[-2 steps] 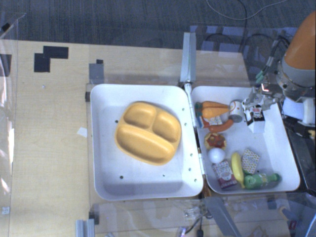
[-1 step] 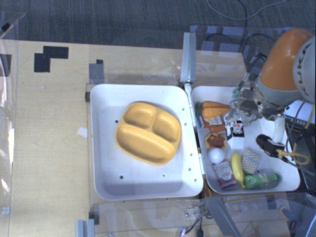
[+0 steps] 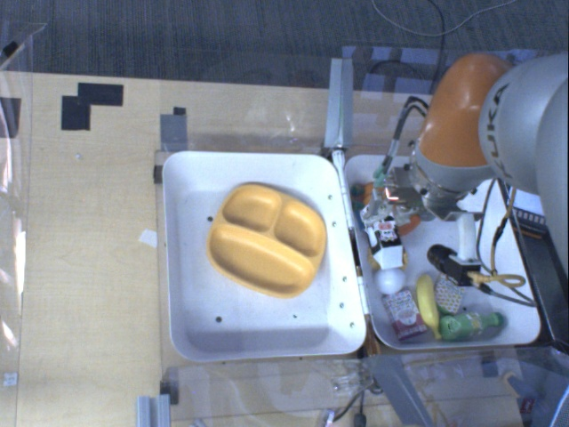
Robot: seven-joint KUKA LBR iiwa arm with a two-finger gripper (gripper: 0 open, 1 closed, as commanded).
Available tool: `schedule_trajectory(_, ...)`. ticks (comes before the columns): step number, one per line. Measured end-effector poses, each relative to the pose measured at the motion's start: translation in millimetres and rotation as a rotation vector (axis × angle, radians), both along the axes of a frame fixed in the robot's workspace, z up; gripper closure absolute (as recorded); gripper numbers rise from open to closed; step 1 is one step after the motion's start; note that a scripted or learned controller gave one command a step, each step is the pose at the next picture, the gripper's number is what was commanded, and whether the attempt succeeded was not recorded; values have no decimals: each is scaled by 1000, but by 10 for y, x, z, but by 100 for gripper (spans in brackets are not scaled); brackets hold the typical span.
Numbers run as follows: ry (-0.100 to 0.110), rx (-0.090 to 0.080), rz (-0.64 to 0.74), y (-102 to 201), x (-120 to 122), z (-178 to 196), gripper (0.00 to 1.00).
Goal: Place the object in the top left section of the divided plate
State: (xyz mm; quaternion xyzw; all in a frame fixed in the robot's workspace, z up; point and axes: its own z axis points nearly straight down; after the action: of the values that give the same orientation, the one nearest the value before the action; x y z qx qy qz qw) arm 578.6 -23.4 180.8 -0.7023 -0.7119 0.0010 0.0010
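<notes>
The yellow divided plate (image 3: 267,239) lies alone in the middle of the left bin (image 3: 191,327), all three sections bare, so nothing has been delivered yet. The candidate objects crowd the right bin (image 3: 524,332): a white ball (image 3: 389,281), a banana (image 3: 428,302), a green bottle (image 3: 469,326) and a small packet (image 3: 404,314) along its near edge. The gripper (image 3: 384,223) hangs low at that bin's left edge over a black-and-white item (image 3: 388,254) (probably the pick target); its opening cannot be told, nor whether it grips anything.
</notes>
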Motion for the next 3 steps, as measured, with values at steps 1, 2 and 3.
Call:
schedule_trajectory(1, -2, 0, 77, 777, 169, 726, 100)
schedule_trajectory(2, -1, -1, 137, 1283, 669, 680, 100)
schedule_trajectory(3, 0, -1, 170, 1760, 897, 79, 100)
